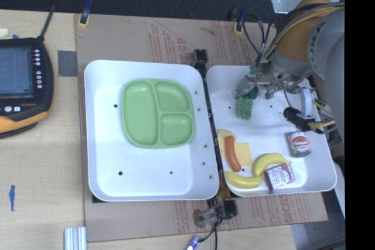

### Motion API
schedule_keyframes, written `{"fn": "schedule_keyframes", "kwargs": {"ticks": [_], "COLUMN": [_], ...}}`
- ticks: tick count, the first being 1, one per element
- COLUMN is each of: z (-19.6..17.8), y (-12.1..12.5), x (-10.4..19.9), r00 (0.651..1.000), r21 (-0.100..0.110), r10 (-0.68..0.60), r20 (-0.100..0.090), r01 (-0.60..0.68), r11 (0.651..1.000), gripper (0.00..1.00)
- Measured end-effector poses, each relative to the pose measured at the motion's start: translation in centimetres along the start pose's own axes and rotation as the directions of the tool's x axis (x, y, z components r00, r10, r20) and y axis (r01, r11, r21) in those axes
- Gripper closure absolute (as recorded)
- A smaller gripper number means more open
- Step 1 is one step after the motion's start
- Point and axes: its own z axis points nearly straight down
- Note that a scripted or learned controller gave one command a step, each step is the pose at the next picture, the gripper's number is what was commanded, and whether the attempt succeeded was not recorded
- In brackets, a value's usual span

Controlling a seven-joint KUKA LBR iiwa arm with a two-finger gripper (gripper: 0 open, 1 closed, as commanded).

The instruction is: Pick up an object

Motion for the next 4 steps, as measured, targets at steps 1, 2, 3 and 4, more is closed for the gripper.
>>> {"fn": "schedule_keyframes", "kwargs": {"ticks": [1, 2, 3, 4], "z": [-1.1, -7.7, -13.9, -12.3], "y": [0.0, -3.2, -2.3, -7.5], "x": [0.0, 1.1, 8.9, 15.6], "r00": [1.0, 1.0, 1.0, 1.0], "r21": [0.001, 0.001, 0.001, 0.005], "r10": [-0.002, 0.002, -0.002, -0.004], "r20": [0.0, -0.002, -0.003, 0.0], "r01": [0.002, -0.002, 0.002, 0.004], "r11": [1.0, 1.0, 1.0, 1.0], "gripper": [1.0, 1.0, 1.0, 1.0]}}
